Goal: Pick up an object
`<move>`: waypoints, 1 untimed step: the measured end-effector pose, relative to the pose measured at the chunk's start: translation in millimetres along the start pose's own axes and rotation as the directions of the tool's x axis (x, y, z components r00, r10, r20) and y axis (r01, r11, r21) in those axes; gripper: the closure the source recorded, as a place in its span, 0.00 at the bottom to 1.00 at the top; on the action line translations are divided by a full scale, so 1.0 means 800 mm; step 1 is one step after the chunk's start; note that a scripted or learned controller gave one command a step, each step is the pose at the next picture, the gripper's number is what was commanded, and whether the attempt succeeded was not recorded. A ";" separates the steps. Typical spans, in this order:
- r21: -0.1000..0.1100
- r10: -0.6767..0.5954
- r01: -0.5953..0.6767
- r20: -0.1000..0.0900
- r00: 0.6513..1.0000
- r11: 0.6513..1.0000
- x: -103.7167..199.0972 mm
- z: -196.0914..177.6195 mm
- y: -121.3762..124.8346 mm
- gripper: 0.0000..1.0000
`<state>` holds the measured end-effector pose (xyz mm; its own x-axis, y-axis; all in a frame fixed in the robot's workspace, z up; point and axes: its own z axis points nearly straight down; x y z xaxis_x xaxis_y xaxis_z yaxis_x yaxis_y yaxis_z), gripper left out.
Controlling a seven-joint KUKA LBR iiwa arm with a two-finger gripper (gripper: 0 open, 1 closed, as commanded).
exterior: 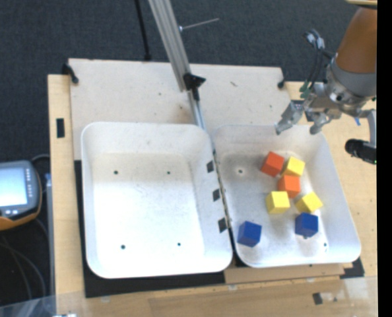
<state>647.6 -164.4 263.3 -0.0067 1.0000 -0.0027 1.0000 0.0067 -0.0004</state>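
The gripper (pixel 300 122) is seen with fingers spread and nothing between them, above the right bin's (pixel 338 193) far rim. 7 blocks are gathered there: 2 orange (pixel 273 164), 3 yellow (pixel 278 201), 2 blue (pixel 249 233). No writing can be read.

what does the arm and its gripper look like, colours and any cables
The arm has a rounded orange section above a grey wrist collar. Below that sits a silver-grey metal gripper with two slim, pale fingers. A thin grey cable loops along the wrist's side, and a black part juts out beside the gripper body.
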 end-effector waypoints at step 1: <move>-0.002 0.005 -0.005 0.001 1.000 1.000 -0.001 0.210 -0.001 0.00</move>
<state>646.9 -165.9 95.0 -0.0012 1.0000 -0.0035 1.0000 0.0013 0.0016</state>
